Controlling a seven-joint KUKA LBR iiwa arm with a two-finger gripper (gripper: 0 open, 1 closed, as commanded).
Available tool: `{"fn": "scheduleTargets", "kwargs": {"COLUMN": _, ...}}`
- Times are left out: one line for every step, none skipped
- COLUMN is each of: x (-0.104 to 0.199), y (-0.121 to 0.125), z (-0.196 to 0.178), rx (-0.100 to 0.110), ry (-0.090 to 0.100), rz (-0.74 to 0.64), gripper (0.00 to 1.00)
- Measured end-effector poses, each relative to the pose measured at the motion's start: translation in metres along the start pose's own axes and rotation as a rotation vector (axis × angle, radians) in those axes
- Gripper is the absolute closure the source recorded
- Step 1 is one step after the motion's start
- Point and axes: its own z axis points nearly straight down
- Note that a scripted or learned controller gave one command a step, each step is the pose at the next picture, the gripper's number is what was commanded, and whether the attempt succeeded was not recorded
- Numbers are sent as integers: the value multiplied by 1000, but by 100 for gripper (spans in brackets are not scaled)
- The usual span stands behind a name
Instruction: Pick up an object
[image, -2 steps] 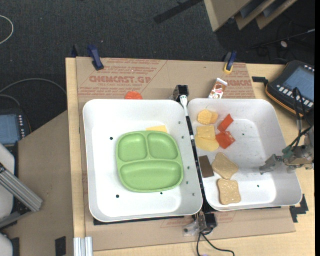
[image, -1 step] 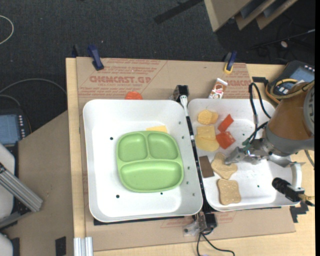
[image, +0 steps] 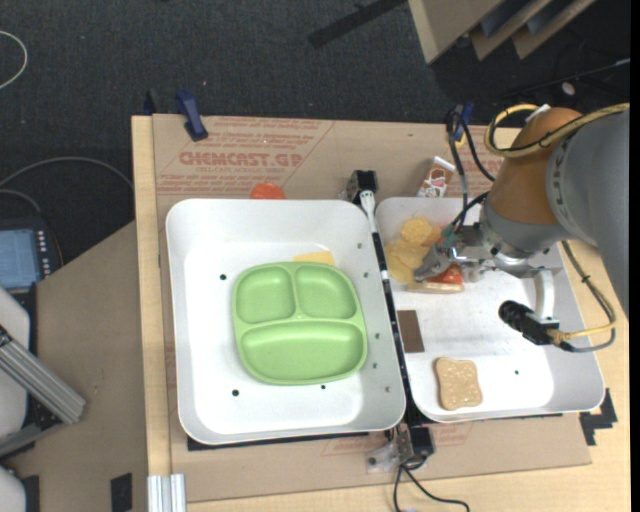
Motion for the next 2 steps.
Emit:
{"fn": "scheduleTargets", "kwargs": {"x": -3, "y": -3, "z": -10, "rx": 4, "ry": 0, "rz": 5, "gripper": 100}}
{"fn": "scheduleTargets", "kwargs": {"x": 66, "y": -33, "z": -103, "rx": 5, "ry": 3, "rz": 1, "gripper": 100}}
